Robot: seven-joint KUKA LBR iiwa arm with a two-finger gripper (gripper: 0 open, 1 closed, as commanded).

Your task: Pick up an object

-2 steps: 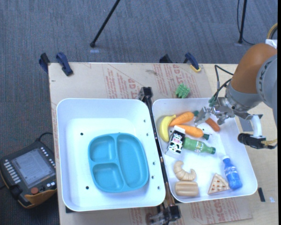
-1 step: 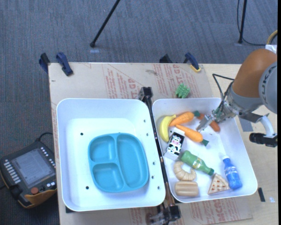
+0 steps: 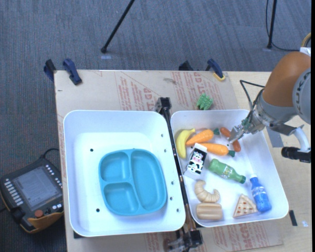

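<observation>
End effector (image 3: 238, 134), grip state unclear, directly over small carrot (image 3: 227, 132) in right bin (image 3: 275, 177).

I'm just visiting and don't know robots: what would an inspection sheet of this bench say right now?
Surface: cardboard-covered bench bearing two white bins, clamps on its far edge.
Job's things: right bin holds banana, two carrots, green bottle, blue bottle, milk carton, croissant, bread, pizza slice.
Clutter: blue divided plate in left bin; green toy on bench.
Grippers: gripper low over right bin's far end.
Cables: black cable near arm.
Surroundings: grey carpet, tripod legs, handheld controller.
</observation>
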